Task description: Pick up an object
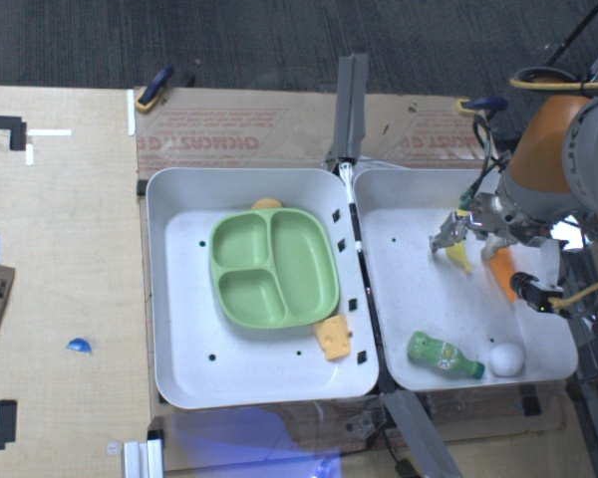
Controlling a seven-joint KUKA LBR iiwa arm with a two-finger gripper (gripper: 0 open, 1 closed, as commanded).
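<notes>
In the right bin (399,297), my gripper (452,240) hangs low near the far middle, open, with nothing between its fingers. A small yellow object (461,258) lies just below and right of its tips, partly hidden by them. An orange object (500,272) lies beside it, under the wrist. A green bottle (444,355) lies on its side near the front wall, and a white ball (505,358) sits to its right.
The left bin (174,297) holds a green divided plate (275,267), a yellow block (333,337) at the plate's front edge and a small orange-yellow piece (266,205) behind it. Cables and a black fitting (530,289) trail from the wrist over the right bin's right side.
</notes>
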